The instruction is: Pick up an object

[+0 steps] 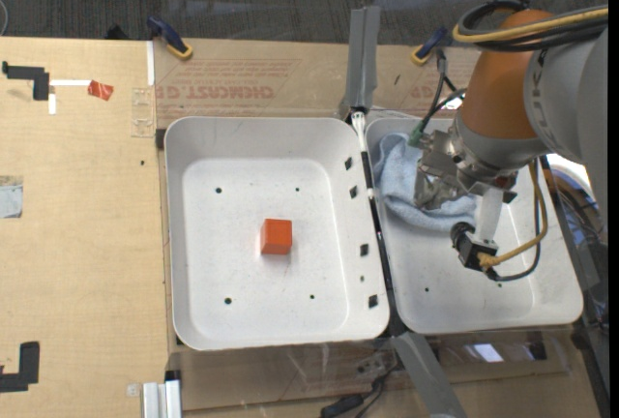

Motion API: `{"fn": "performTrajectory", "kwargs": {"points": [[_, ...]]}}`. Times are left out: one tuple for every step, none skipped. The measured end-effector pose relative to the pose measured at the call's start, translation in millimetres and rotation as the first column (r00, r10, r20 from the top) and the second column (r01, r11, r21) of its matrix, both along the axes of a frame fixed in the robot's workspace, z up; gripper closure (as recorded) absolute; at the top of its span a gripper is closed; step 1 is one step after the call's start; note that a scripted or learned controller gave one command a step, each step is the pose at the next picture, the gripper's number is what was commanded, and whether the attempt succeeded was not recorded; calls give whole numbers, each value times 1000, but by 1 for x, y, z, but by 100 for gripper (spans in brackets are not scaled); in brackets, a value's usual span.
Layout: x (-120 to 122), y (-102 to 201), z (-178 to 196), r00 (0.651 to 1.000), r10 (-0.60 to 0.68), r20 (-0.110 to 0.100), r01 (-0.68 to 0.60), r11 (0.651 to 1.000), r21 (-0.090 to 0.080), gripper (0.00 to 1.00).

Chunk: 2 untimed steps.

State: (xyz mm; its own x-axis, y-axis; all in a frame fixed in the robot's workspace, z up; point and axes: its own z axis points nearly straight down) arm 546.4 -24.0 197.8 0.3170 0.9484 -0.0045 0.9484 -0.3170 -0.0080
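Note:
An orange-red cube [277, 236] lies near the middle of the left white bin [193, 300]. A pale blue cloth [401, 182] lies crumpled in the back left part of the right bin [484, 305]. My gripper [432, 196] hangs low over the cloth's right side, right at its folds, with the grey arm and its orange band [503, 68] above it. The wrist body hides the fingertips, and I cannot see any cloth caught between them.
A raised divider [368, 203] with black clips separates the two bins. Black and yellow cables [503, 256] loop from the wrist over the right bin's middle. Cardboard [251, 82] lines the back, and a wooden bench top [77, 213] spreads to the left.

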Motion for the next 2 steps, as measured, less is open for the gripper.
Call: {"fn": "performTrajectory", "kwargs": {"points": [[47, 6, 30, 980, 201, 7, -201, 980, -1, 100], [112, -34, -7, 1000, -21, 7, 21, 1000, -1, 100]]}}
